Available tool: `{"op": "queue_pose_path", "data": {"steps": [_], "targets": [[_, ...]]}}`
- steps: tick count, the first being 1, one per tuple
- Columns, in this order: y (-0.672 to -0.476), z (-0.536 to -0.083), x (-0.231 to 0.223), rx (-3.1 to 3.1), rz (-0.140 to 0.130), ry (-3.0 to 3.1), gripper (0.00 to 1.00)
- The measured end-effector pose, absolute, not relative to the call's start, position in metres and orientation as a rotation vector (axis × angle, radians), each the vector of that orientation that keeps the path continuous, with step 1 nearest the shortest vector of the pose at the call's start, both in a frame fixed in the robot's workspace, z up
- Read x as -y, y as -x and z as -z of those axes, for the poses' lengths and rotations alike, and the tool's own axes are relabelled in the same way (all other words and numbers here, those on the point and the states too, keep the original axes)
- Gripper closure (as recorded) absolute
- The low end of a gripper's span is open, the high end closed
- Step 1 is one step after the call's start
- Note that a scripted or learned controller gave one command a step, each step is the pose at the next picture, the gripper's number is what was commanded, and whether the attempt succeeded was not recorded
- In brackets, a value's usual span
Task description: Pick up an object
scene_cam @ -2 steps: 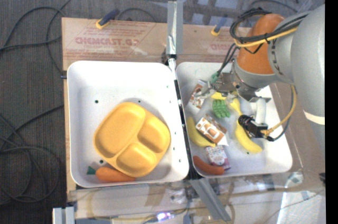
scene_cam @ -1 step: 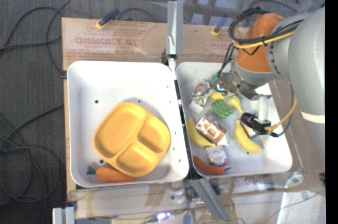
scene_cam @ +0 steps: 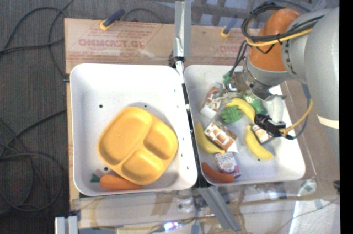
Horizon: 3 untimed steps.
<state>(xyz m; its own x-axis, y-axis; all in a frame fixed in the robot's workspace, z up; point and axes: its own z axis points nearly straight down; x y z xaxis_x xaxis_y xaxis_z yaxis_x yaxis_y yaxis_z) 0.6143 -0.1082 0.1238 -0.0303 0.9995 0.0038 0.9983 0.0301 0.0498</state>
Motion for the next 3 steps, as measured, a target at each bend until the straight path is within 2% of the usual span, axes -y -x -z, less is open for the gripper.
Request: {"op": "queue_pose_path", "data": {"steps": [1, 3], "targets": [[-0.614, -0.123, 0.108, -2.229, -0.06, -2.164, 0.0], [-0.605, -0.113, 0.112, -2.571, -0.05, -1.704, 0.0]]}}
